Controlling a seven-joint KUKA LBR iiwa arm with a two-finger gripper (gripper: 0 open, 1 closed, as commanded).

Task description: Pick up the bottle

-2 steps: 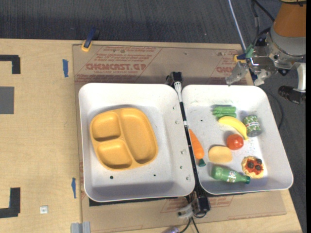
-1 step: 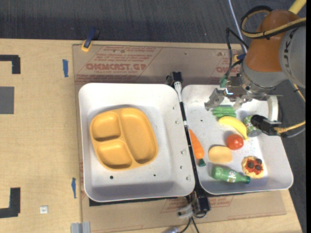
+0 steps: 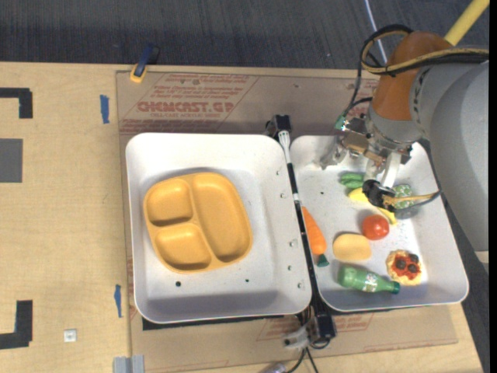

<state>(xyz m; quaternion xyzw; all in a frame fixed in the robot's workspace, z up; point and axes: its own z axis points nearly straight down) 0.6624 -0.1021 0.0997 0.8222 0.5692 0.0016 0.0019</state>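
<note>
The green bottle [image 3: 366, 280] lies on its side near the front edge of the right bin [image 3: 446, 231], cap end pointing right. My gripper [image 3: 362, 164] hangs over the far part of that bin, well behind the bottle, with several toy foods between them. Its fingers [image 3: 331, 156] are spread open and nothing sits between them. A small green piece [image 3: 352, 179] and a yellow piece [image 3: 359, 195] lie just below the fingertips.
In the right bin there are also an orange carrot [image 3: 314, 232] along the left wall, a red tomato [image 3: 376, 226], a yellow lump [image 3: 352, 246] beside the bottle and a round orange-and-red piece [image 3: 404, 264]. The left bin [image 3: 147, 158] holds a yellow divided tray [image 3: 198, 220].
</note>
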